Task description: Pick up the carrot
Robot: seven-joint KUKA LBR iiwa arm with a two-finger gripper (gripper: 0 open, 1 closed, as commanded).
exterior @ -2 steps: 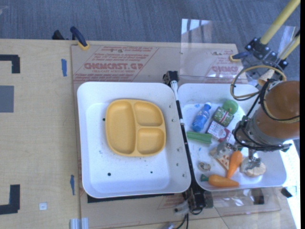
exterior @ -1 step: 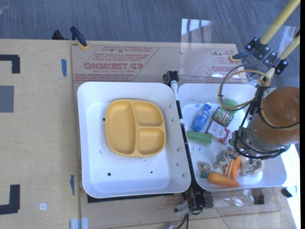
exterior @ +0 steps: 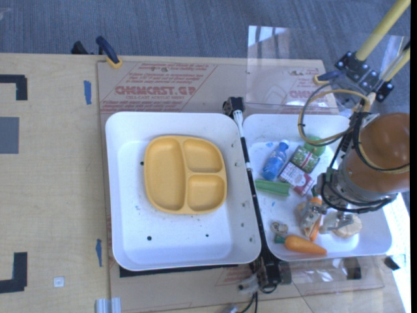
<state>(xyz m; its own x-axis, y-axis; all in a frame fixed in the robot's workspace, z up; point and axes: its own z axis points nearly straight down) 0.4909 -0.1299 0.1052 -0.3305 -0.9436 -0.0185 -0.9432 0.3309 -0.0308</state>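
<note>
The arm enters from the right, its broad orange band over the right-hand bin, with black cables looping around it. Below the band the wrist points down into that bin, and the end effector sits low among the items near the bin's front half. Whether it is wide, narrow or gripping anything cannot be told, because the wrist hides its tip.

The carrot lies on its side on the bin floor near the front edge, just below the end effector and apart from it, its narrow end pointing right. A small crumpled item lies just left of it. Further back in the same bin are a blue bottle, a green-labelled packet and a green stick-shaped item lying across the floor. A pale lumpy object rests to the right of the end effector.

The left-hand bin holds a yellow divided plate with three compartments. Both bins rest on a cardboard sheet on the bench.
</note>
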